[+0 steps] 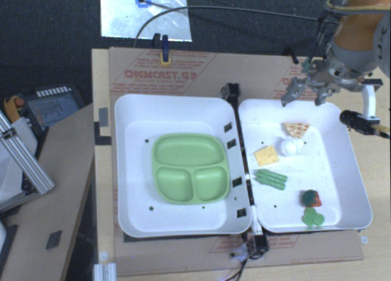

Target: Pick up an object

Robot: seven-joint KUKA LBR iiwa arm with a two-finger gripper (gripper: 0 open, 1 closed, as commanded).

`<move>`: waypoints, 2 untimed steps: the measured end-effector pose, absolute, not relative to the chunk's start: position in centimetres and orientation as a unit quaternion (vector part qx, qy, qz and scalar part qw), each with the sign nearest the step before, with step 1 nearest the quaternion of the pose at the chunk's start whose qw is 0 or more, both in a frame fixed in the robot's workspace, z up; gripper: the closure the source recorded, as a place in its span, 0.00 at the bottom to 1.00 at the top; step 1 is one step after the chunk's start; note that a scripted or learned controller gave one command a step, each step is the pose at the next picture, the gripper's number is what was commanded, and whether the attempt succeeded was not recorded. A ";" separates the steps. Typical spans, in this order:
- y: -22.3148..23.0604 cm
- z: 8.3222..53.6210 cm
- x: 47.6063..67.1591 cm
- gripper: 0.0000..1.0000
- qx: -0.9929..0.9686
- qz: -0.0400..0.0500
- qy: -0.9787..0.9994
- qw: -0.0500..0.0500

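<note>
In the right bin, nearest first, lie a green leaf toy, a red-and-green piece, green beans, a yellow wedge, a white ball and a waffle slice. Beyond them the tool hangs above the far rim, fingers spread, gripping nothing

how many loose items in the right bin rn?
6, all in the right bin: waffle piece and white ball near the top, yellow block, green beans mid-left, red-green item and green leaf bottom right. None look hidden.
</note>
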State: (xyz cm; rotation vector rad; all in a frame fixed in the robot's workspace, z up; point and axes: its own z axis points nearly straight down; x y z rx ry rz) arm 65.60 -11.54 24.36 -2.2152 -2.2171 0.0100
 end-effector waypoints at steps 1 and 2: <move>-11.5 25.1 65.8 0.00 -0.706 0.000 -0.708 -0.001; -11.8 19.0 65.6 0.00 -0.707 0.000 -0.708 0.000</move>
